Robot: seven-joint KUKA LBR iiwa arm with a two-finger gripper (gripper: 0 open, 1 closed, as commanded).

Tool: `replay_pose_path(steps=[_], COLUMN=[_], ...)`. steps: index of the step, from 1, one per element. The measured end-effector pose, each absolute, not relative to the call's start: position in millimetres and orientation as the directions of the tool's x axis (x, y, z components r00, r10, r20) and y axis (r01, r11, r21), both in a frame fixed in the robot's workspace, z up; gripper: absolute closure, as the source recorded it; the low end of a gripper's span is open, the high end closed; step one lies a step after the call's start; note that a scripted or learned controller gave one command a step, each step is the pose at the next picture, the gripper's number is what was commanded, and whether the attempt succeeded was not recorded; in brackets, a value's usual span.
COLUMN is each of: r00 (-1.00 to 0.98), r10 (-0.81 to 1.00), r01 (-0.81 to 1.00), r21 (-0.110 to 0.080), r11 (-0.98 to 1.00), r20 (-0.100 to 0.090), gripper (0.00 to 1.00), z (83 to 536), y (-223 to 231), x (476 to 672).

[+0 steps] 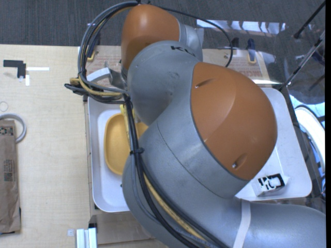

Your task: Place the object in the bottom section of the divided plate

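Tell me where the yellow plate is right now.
The yellow plate lies in the left white bin, near its left wall, with most of it hidden under the grey arm reaching over from the right.

The arm (207, 138) covers most of the yellow divided plate (115, 143) and much of both white bins (101, 190), so the plate's sections cannot be told apart, while a brown packet (8, 174), perhaps paper, is cut by the left edge.
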State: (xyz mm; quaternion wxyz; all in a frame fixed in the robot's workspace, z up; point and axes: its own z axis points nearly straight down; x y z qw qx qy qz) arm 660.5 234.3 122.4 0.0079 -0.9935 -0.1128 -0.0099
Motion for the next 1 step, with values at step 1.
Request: replay_pose_path(steps=[1], r00=[0.979], r10=[0.204], r01=[0.204], r21=[-0.01], r11=[-0.979], r20=[0.024], gripper=[1.0], z=[113.2], y=[233.1], x=[659.5])
